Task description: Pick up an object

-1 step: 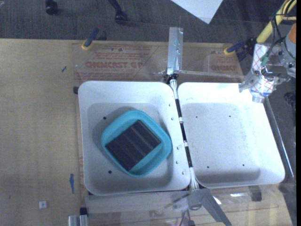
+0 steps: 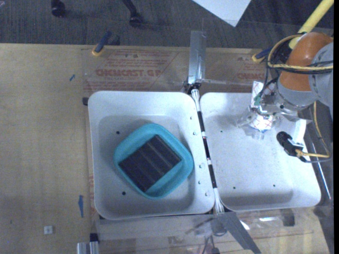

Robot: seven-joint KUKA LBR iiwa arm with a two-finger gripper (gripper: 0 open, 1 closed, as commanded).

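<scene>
A teal square dish (image 2: 153,160) with a dark ridged insert lies tilted in the middle of the left bin (image 2: 106,110). My gripper (image 2: 258,121) hangs over the upper right part of the right bin (image 2: 254,189), far from the dish. A small pale, blurred shape with a touch of red sits right at the gripper's tip; I cannot tell what it is or whether it is held. The grey arm with its orange band (image 2: 307,52) comes in from the upper right.
A black plug on a yellow cable (image 2: 288,143) hangs beside the arm over the right bin. A metal divider (image 2: 204,142) runs between the bins. The wooden bench (image 2: 42,142) extends to the left.
</scene>
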